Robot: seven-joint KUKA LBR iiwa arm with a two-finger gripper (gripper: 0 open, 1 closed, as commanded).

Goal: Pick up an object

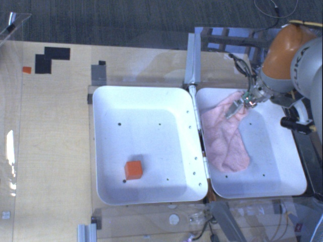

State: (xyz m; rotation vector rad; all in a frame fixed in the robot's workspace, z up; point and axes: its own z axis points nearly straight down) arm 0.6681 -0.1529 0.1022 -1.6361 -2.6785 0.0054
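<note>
Clearly the nearest candidate is the pink cloth (224,137), which lies crumpled in the right bin (282,183), stretching from that bin's twelve o'clock corner down toward its seven o'clock side, close along the wall shared with the left bin (108,135). The gripper (238,107) hangs over the cloth's upper end, at about eleven o'clock in the right bin, and whether its fingers are spread or pressed together I cannot tell; no fabric can be made out between them.

By its look the cloth is light, soft and limp: it should sag and trail when lifted, and a flat patch gives the fingers nothing to bite. The best hold would likely be a raised fold or bunched ridge, such as the rumpled part near the gripper, pinched from above. A grip on a thin edge may slip out.

An orange block (133,170) sits well apart at seven o'clock in the left bin; it looks small, stiff and light, best squeezed across two opposite flat faces.
</note>
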